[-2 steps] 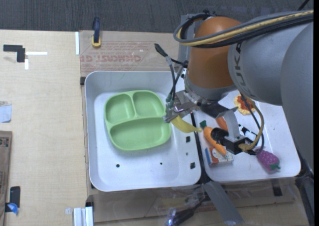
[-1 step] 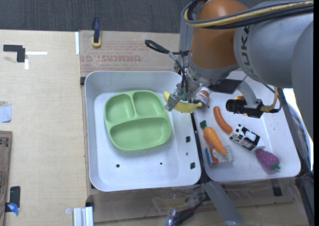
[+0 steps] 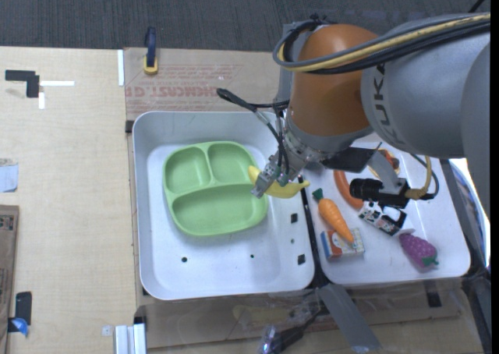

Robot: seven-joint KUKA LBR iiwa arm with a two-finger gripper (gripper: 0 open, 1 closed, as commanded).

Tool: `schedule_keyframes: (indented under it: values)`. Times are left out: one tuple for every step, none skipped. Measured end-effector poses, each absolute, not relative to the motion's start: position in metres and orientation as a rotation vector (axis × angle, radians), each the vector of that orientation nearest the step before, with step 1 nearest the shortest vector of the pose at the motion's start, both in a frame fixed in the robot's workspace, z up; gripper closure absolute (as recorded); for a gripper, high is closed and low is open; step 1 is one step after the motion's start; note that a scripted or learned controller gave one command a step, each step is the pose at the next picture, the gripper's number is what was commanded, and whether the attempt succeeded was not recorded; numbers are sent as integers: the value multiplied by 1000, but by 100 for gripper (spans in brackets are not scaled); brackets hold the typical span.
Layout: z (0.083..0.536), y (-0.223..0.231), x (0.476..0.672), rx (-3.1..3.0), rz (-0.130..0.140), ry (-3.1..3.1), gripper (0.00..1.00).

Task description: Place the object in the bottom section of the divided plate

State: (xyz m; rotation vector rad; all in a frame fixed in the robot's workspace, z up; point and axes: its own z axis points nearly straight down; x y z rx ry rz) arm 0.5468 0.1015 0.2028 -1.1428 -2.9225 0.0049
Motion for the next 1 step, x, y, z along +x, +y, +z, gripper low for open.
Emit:
schedule_keyframes:
  values:
    - [203,101,547,-1143,5,-2923,0]
